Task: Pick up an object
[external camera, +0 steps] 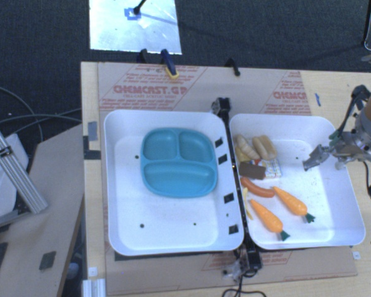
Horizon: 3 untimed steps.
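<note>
Two shallow, glossy white plastic bins sit side by side on a bench topped with brown printed cardboard. The left bin (123, 228) carries a smooth blue plastic plate (178, 163) with rounded corners, moulded into three compartments. The right bin (334, 224) holds a small heap of toy food. The gripper (313, 159) reaches in from the right and hangs over bare white floor in the upper right part of this bin; its grey metal tip points left, and nothing is seen pinched in it. Whether the tip is spread or pressed together cannot be told at this size.

Left of the gripper, well apart from it, lie two pale beige, rounded loaf-like pieces (255, 147) by the bin's dividing wall, with a dark brown flat block (251, 170) and a small clear wrapped item (272, 167) just below them. Lower left of the gripper a red-orange sausage shape (257, 188) lies across, and below it two tapered orange carrots with green stubs, one carrot (292, 202) nearer the gripper, the other carrot (267, 217) farther down.
</note>
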Each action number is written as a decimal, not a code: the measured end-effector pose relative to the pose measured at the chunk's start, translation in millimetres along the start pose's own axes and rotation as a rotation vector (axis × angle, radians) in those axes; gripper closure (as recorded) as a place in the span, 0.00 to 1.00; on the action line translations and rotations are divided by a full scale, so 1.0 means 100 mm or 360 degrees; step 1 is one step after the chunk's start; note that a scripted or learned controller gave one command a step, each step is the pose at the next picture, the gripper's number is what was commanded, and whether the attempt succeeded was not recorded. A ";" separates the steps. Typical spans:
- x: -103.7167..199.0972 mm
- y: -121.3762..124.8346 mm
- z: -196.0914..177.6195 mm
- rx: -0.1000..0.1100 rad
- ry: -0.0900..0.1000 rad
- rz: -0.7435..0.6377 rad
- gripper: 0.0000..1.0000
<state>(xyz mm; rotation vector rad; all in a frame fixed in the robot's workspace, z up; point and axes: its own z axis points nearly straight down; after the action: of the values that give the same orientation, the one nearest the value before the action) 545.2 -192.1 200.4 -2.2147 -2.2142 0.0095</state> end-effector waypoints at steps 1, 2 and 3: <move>0.00 0.03 -0.07 -0.0020 -0.0005 -0.0005 0.00; 0.05 0.10 0.53 -0.0013 -0.0003 -0.0006 0.00; 0.04 0.13 1.15 -0.0013 -0.0003 -0.0003 0.00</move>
<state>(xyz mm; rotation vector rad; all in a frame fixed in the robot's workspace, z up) 556.9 -188.2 85.2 -2.2174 -2.2215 0.0021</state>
